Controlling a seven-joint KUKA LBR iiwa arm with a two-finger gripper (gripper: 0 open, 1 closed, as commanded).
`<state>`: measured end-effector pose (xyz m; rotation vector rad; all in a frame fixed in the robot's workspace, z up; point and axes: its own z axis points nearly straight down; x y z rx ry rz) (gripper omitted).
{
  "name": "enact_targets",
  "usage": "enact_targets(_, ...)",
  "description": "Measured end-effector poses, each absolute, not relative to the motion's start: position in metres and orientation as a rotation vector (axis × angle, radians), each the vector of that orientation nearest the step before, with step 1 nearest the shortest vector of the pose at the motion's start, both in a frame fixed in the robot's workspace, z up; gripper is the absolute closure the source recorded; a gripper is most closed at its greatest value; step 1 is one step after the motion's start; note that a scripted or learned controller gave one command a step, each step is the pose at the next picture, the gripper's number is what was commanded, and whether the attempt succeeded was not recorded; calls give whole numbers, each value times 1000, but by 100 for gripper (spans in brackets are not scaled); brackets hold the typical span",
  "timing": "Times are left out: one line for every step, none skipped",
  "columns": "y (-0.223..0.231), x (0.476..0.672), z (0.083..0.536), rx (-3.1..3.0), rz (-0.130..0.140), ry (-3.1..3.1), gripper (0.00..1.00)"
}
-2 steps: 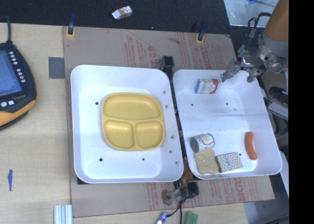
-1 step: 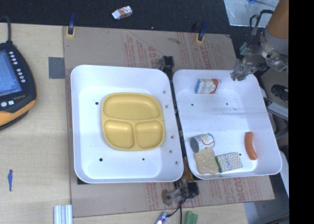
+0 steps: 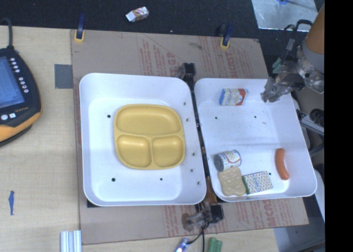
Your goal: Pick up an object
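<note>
Lowest in the frame, along the near edge of the right bin (image 3: 292, 135), lie a tan cracker-like slab (image 3: 231, 181) and a patterned packet (image 3: 258, 182), touching side by side, with a small can (image 3: 227, 159) on its side just above them. An orange sausage (image 3: 282, 164) rests apart at the lower right of that bin. The left bin (image 3: 94, 135) holds a yellow divided plate (image 3: 149, 135).

My pincer (image 3: 274, 91) hangs over the upper right corner of the right bin; whether it is wide or narrow I cannot tell, and I see nothing in it.

Closest to it is a small carton (image 3: 233, 97), at the upper middle of the right bin, well apart from everything else. I judge it light and fairly stiff, though thin walls could buckle under a hard squeeze. Its flat faces should give a sure hold, so I would close across its short width at mid-length. By contrast, the can looks slick and apt to roll.
</note>
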<state>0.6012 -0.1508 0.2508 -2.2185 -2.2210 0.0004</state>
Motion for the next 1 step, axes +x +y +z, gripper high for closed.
enact_targets(-151, 601, 250, -2218, 2, -2221, 0)
